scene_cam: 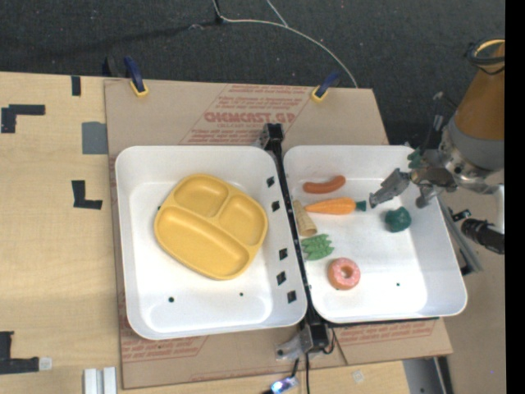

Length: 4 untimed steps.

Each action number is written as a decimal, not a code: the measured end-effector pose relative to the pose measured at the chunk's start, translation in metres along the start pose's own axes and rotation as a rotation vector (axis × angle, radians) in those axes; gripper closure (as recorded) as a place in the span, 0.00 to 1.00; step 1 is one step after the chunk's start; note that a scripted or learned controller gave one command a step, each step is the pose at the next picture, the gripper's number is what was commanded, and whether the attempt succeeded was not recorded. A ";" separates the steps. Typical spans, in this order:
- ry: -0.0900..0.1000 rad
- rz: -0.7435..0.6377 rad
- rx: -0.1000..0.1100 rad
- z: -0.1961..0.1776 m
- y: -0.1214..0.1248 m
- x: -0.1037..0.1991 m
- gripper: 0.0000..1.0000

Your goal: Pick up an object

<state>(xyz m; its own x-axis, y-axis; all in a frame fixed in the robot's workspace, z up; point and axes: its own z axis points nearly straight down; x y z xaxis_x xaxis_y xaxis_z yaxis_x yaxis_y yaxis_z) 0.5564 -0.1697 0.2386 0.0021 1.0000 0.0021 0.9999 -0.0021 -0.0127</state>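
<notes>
The right bin [426,302] holds several small toys: a red sausage [324,185], an orange carrot [331,207], a beige piece [305,221], a green leafy piece [316,245], a pink doughnut [344,273] and a dark green lump [398,218]. My gripper [406,194] hangs over the bin's right part, just above and behind the dark green lump. Its fingers [385,192] are spread open and nothing sits between them.
A yellow divided plate [212,224] lies in the left bin [139,302]. A black divider [283,220] runs between the two bins. Clamps [135,79] hold the cardboard sheet at the back, and a cable [312,39] arcs behind it.
</notes>
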 end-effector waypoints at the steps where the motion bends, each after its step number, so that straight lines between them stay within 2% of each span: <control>1: -0.002 -0.003 -0.011 -0.006 0.002 0.000 0.00; 3: -0.002 -0.003 -0.006 0.090 -0.005 0.016 0.00; 4: -0.002 -0.003 -0.005 0.147 0.004 0.015 0.00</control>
<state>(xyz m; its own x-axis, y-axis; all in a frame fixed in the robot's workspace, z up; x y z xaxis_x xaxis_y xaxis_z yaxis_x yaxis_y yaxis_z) 0.5582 -0.1544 0.0920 -0.0011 1.0000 0.0003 1.0000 0.0011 -0.0076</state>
